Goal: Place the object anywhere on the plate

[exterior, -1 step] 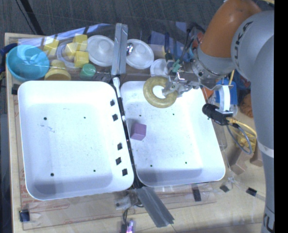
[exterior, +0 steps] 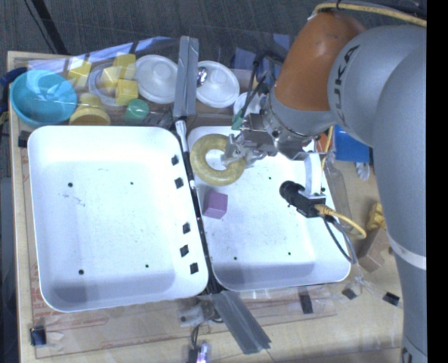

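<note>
An olive-yellow plate lies in the far left corner of the right bin. A small purple block rests on the bin floor just in front of the plate, apart from it. My gripper hangs over the plate's right side, at the end of the grey arm with its orange band. The arm's bulk covers the bin's far right part. Nothing can be made out between the gripper's tips.
The left bin lies beside the right one, with a black-clipped divider between them. Behind the bins stand a blue bowl, yellow cups and white lids. A black plug with a yellow cable hangs over the right bin.
</note>
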Robot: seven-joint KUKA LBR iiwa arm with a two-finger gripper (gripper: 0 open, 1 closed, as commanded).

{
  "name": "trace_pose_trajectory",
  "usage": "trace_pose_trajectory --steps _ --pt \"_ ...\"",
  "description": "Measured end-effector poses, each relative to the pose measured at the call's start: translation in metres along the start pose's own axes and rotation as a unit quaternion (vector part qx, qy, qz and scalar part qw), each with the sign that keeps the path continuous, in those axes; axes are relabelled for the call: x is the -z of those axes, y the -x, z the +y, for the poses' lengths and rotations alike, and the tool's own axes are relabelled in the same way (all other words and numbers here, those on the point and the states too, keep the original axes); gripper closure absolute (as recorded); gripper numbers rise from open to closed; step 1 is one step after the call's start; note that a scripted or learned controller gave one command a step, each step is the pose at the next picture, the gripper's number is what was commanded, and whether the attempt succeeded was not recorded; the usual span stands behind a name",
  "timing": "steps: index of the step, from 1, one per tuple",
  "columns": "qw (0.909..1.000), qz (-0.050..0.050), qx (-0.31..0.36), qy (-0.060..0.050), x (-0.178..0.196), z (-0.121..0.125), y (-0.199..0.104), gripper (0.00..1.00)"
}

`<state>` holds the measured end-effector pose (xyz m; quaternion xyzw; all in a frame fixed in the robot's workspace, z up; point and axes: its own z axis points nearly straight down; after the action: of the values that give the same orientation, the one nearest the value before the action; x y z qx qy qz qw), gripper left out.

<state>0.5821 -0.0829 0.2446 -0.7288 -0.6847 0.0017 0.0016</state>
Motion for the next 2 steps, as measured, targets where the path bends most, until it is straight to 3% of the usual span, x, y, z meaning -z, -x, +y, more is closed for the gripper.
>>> trace_pose_trajectory --steps 1,2 --pt "0.9958 0.000 0.091 0.002 0.041 -0.004 -0.089 1.00" --pt "0.9969 -0.001 0.078 -0.002 -0.056 0.010 -0.177 1.00"
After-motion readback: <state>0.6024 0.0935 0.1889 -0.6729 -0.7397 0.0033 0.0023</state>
